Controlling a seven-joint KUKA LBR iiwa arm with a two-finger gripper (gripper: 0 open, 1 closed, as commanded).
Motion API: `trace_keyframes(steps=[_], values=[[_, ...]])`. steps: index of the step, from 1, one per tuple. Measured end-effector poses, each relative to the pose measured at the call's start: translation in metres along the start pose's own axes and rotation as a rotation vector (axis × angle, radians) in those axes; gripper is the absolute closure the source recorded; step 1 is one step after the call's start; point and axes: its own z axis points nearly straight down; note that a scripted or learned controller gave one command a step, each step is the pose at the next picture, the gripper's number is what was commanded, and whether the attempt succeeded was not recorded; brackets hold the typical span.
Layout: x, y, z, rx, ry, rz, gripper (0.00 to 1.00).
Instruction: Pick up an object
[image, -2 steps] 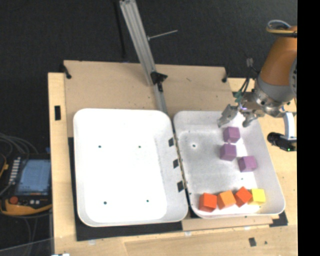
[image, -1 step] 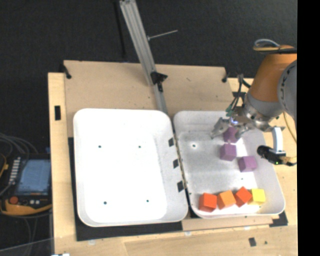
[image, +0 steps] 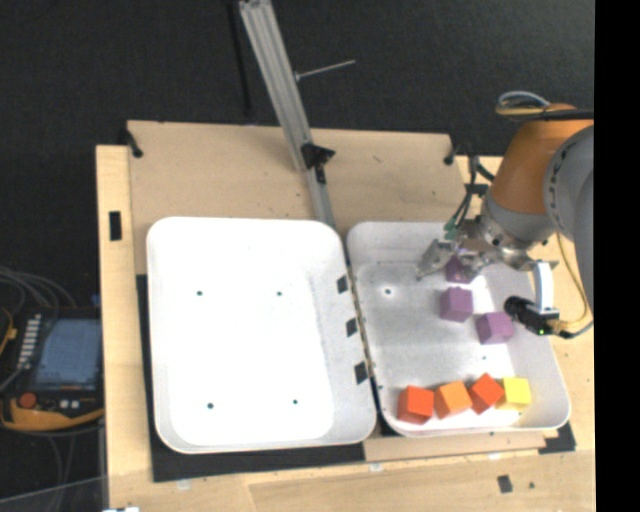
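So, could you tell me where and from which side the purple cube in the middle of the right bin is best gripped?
Probably from straight above, fingers closing on two opposite side faces. The middle purple cube sits flat in the right bin, apart from its purple neighbour and the orange, red and yellow blocks, so its sides look free. The gripper is already close above.

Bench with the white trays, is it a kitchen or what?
Probably a robot lab. A grey and orange arm reaches over a white bin of coloured blocks, and a control pendant lies beside the bench.
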Motion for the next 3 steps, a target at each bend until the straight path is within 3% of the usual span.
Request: trace_keyframes(steps=[1, 3], values=[[-0.002, -0.001, -0.008, 0.001, -0.001, 0.004, 1.00], [-0.007, -0.003, -0.132, 0.011, 0.005, -0.008, 1.00]])
